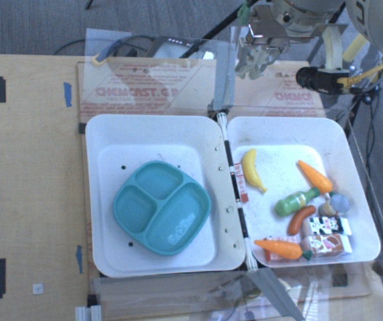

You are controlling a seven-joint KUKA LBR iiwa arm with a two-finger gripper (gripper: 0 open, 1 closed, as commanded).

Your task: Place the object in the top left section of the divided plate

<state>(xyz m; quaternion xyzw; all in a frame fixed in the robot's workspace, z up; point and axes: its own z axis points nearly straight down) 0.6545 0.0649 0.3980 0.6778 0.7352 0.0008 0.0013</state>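
Divided plate [162, 207] sits bare in the left bin [104, 139]; nothing picked yet.

Gripper [252, 64] hangs above the far edge of the bins, near the seam between them, carrying nothing; whether it is open or closed I cannot tell from here. Candidate objects all lie in the right bin [278, 129]: a banana [252, 170] alone near the divider, two carrots [315, 176] [279, 248], a green bottle [297, 201], a sausage [301, 219] and a small carton [326, 236] bunched together. Judging by looks, these are light, stiff plastic toys, smooth and apt to slip. The banana seems the easiest take: grip across its thick middle, clear of neighbours.
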